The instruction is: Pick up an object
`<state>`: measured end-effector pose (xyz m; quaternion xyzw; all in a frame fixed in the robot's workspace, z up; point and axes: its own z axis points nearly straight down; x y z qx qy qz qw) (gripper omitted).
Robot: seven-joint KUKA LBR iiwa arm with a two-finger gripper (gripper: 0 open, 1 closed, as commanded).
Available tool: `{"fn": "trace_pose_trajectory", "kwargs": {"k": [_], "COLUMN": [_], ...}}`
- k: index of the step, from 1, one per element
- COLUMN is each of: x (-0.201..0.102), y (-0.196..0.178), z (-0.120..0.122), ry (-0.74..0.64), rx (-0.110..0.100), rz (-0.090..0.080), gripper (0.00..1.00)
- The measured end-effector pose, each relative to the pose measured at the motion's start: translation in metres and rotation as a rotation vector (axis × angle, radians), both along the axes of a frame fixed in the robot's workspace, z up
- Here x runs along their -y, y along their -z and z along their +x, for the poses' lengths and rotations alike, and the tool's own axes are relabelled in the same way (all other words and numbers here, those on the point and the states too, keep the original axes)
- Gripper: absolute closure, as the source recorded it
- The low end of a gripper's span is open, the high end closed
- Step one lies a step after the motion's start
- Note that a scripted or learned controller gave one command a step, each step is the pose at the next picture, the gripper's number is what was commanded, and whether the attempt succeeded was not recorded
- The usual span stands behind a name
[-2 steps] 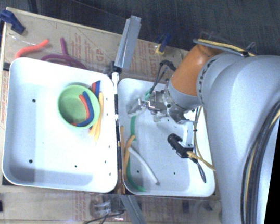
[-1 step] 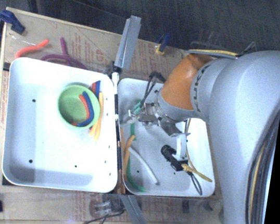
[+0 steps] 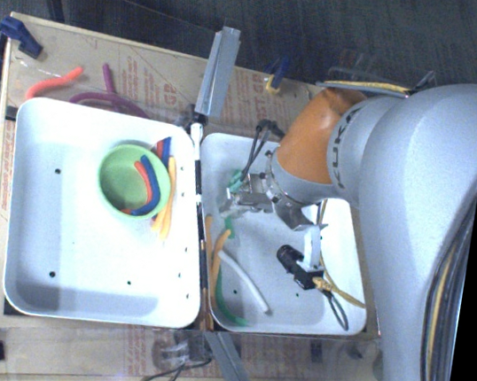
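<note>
While the gripper (image 3: pixel 239 196) hangs low over the right bin (image 3: pixel 350 248), near its left wall w/ a green piece (image 3: pixel 237 179) just beside it, grip state can't be told. Best approach: center on one item, descend straight, avoid wall.

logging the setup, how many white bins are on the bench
2. The left bin holds a green bowl. The right bin sits beside it, under the arm, which hides part of it.

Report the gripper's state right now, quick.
Gripper: low in the right bin near its left wall; open or shut cannot be told, and no object is visibly held.
</note>
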<state>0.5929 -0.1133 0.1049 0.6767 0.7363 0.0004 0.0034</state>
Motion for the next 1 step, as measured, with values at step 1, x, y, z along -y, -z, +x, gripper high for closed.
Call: {"fn": "trace_pose_trajectory", "kwargs": {"k": [1], "x": [-0.0571], "y": [-0.0877], "z": [0.0640], "ry": [0.102], "rx": [-0.007], "rz": [0.005], "gripper": [1.00]}}
